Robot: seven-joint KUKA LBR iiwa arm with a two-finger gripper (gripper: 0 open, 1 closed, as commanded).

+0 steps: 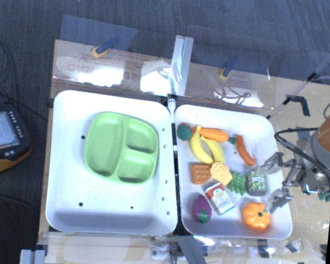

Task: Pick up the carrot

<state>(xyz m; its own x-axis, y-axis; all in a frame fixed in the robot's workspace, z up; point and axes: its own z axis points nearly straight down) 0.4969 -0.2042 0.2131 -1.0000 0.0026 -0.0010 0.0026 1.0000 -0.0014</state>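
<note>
At the right bin's (271, 132) far end lies the carrot (214, 134), its green top touching bananas (205, 149); the gripper (279, 181), half cut off, hangs jaws apart, holding nothing.

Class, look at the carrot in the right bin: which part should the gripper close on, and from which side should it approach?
Grip the carrot across its orange middle, coming straight down from above. It lies flat and roughly crosswise near the bin's far wall, so the fingers should probably close across its narrow width. The banana lies close on the near side, so clearance there looks tight.
</note>
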